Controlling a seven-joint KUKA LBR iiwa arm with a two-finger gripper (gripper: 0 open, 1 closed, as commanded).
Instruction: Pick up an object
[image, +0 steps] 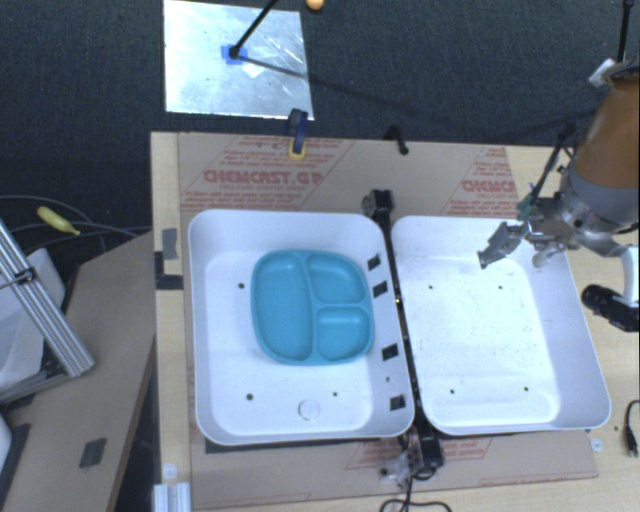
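The hand (512, 245) hung at right of frame, its state unclear, well apart from the blue divided plate (311, 306) at centre-left.

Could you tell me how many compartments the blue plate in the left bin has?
3. The blue plate has one large compartment along its left side, a smaller one at its upper right, and another at its lower right. It lies in the left bin.

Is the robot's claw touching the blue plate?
Apart. The camera view shows the gripper over the right bin, while the blue plate lies in the left bin.
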